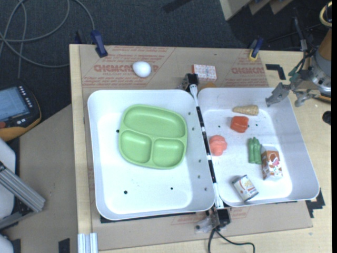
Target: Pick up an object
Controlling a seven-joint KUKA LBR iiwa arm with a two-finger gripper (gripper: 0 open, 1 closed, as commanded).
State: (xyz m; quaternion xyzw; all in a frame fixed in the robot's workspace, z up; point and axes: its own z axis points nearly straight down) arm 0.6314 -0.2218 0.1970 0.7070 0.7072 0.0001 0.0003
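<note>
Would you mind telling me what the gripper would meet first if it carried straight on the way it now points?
The gripper points left and slightly down over the right bin. Straight on, it would probably meet the beige tapered piece first, though its height above the bin is unclear.

Dark grey carpet floor point(137, 15) around desk, from 9 to 12 o'clock. Grey cable point(31, 15) loops on floor at 11 o'clock. Desk point(84, 141) light wood, brown cardboard sheet point(168, 62) with red print on top. Two blue clamps point(98, 42) at desk's far edge. Small black screen point(13, 104) at 9 o'clock. Silver metal bar point(18, 188) at 8 o'clock. Light even, soft.
</note>
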